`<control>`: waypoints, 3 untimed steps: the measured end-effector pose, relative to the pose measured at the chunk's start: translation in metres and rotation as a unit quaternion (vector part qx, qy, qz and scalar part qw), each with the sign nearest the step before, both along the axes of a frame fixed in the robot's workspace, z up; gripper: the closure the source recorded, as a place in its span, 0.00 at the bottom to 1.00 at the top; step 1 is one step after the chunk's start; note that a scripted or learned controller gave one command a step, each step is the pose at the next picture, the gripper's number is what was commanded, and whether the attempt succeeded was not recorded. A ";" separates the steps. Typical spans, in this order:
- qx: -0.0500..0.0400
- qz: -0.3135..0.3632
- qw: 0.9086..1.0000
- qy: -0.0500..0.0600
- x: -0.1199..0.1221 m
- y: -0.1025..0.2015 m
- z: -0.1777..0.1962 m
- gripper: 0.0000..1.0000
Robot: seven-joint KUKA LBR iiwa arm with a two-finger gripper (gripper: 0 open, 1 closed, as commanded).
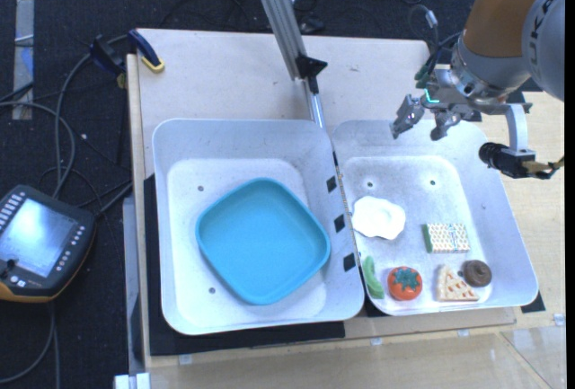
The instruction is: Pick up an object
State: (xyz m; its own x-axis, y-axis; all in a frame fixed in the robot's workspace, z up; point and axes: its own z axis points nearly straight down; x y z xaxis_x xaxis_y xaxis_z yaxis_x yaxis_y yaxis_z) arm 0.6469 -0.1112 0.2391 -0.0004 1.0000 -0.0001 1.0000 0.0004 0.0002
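My gripper point(422, 125) hangs above the far edge of the right bin point(503, 207), fingers spread apart with nothing between them. Well below it in that bin lie a white fried-egg toy point(377, 217), a green-and-white checkered block point(446, 237), a red tomato point(404, 282), a pizza slice point(455, 285), a brown donut point(476, 271) and a green pod point(370, 277) along the left wall. The nearest of them, the egg, sits about a hand's width in front of the gripper.
The left bin point(180, 190) holds a blue square plate point(261, 239). A slanted metal pole point(284, 10) rises from between the bins at the back. A teach pendant point(36, 239) lies on the floor at left.
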 end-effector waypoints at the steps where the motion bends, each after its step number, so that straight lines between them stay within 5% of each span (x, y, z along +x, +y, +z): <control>1: 0.000 0.000 1.000 0.000 0.000 0.000 0.000 0.00; 3: 0.000 0.000 1.000 0.003 -0.002 -0.001 -0.108 0.00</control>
State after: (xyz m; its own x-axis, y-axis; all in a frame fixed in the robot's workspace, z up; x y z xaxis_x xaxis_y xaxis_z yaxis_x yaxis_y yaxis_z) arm 0.6447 -0.1124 0.1313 -0.0003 1.0000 0.0006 1.0000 0.0003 -0.0051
